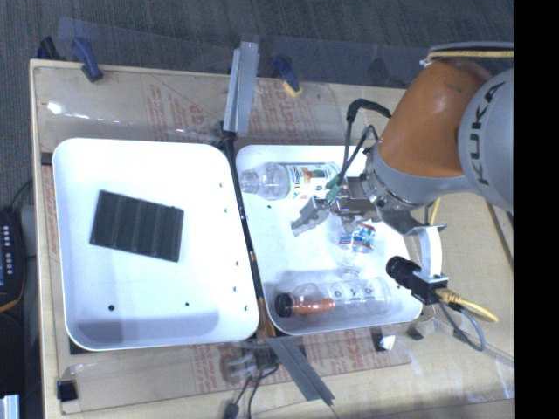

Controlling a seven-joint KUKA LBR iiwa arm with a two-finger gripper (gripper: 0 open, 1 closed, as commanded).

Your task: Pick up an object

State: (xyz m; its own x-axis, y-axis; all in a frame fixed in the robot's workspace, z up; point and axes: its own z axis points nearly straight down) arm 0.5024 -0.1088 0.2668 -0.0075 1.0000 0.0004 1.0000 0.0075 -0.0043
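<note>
Clear plastic bottles point(288, 180) and point(336, 298) lie flat along the right bin point(262, 234) walls, a third point(356, 241) mid-bin just beside the jaws point(307, 216), probably mid-approach; can't tell jaw opening, nothing visibly gripped.

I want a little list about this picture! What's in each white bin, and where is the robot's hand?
left bin: one dark ribbed rectangular pad, lying flat
right bin: three clear plastic bottles
bottle at far edge: on its side, green and white label
bottle at near edge: on its side, black cap, orange inside near the neck
small bottle: blue and red label, near the gripper
gripper: over the right bin, between the bottles
arm: reaches in from the right
</note>
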